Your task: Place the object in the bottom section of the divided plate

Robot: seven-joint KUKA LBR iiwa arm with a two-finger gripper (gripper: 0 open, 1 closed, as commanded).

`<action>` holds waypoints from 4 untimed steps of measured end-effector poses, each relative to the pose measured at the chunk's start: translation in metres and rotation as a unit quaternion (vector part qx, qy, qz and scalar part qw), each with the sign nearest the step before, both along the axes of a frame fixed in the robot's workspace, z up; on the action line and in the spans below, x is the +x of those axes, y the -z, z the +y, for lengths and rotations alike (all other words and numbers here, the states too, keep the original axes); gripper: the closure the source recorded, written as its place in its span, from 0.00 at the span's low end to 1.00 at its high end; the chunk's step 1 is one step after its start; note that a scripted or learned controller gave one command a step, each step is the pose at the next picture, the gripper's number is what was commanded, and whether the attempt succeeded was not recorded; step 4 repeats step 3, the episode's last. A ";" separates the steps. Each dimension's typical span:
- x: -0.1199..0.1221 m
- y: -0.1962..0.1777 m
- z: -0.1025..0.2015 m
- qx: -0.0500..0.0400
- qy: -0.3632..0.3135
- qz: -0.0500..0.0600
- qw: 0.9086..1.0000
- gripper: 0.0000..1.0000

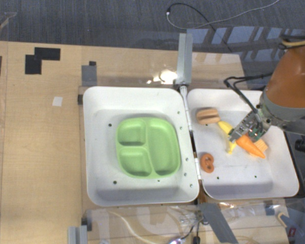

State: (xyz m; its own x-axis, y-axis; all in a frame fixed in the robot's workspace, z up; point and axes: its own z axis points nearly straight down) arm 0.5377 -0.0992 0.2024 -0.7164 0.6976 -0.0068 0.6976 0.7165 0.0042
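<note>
A pale wooden bench [35, 151] fills most of the room here, with black tape marks [40, 59] stuck near its far left corner. Beyond it lies dark grey carpet [91, 9], where a black cable [218, 17] snakes about. Overhead light glints off a clear sheet [165, 77].

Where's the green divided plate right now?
The green divided plastic plate sits in the middle of the left white bin in the camera view, apart from the toy food in the right white bin.

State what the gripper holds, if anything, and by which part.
It cannot be told. The gripper is low over the carrot and banana in the right bin, but the view from above hides whether anything sits between its fingers.
</note>
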 end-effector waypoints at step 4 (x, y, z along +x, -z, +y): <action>-0.011 0.017 0.155 0.001 -0.011 0.001 1.000 0.00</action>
